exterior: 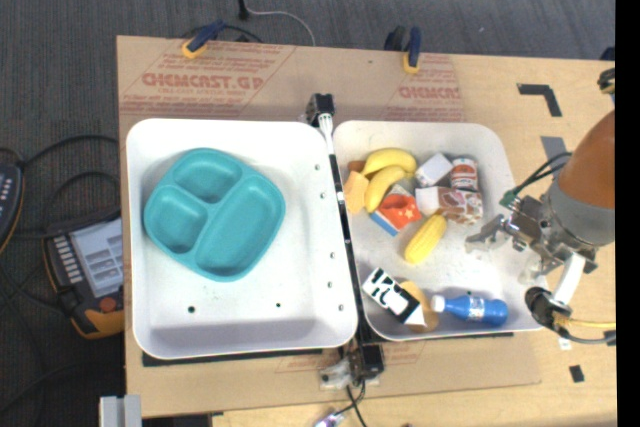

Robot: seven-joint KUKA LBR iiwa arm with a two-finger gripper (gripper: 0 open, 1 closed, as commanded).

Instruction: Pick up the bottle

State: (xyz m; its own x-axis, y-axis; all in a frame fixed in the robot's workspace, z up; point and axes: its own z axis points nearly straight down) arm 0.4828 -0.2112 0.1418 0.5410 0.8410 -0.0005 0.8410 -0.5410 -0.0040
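The small blue plastic bottle with a white cap [474, 308] lies on its side near the front edge of the right white bin [487, 137]. The tool [490, 233] hovers above it, apart; its opening cannot be told

Bright, even light; perhaps slightly soft.

The arm [590, 180] came in from the right side, its orange band uppermost and the grey wrist section below it. The wrist angled down and to the left. The gripper [487, 233] pointed leftward at the end of the wrist, low in the frame's right half. A cable looped beneath the wrist hardware.
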